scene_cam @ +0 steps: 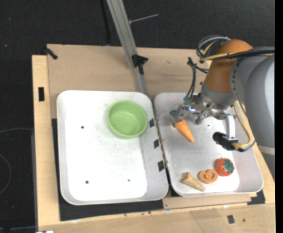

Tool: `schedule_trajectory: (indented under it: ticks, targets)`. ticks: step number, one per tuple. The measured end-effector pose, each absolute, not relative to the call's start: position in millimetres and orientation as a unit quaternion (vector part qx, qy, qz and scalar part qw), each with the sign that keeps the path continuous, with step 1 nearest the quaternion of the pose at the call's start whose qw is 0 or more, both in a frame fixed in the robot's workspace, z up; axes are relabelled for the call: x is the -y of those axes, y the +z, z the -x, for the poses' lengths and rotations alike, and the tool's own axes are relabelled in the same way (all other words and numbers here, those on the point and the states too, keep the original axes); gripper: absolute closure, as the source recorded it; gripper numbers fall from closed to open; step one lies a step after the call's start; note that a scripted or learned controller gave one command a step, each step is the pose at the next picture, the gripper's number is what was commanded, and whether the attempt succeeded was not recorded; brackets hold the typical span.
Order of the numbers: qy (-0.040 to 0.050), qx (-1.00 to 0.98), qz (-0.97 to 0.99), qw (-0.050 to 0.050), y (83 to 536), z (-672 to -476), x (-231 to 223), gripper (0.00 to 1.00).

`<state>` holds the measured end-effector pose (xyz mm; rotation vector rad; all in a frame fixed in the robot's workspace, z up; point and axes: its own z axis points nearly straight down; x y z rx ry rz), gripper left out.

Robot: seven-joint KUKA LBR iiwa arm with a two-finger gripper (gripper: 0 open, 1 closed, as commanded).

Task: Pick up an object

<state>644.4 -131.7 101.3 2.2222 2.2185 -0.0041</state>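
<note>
An orange toy carrot [185, 130] lies in the right bin [177, 161], its thick end up-left and its tip pointing down-right. My gripper [186, 112] hangs directly over the carrot's thick end, close to it or touching it. The grey arm with its orange band [226, 69] comes in from the right above it. Near the right bin's front edge lie a red tomato [224, 167], a small orange round piece [208, 175] and a tan wedge [192, 180].
A green bowl [127, 119] sits in the back of the left bin [83, 149]. A slanted metal pole [124, 33] rises behind the bins' shared edge. A black cable part [225, 140] hangs off the arm over the right bin.
</note>
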Motion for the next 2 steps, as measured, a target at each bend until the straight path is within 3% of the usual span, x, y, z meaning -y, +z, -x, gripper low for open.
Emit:
schedule_trajectory:
  ticks: [1,2]
  targets:
    - [0.0005,-0.706,-0.708,0.002,113,-645.4,132,1.00]
    - [0.0019,-0.708,-0.706,0.002,158,-649.7,128,1.00]
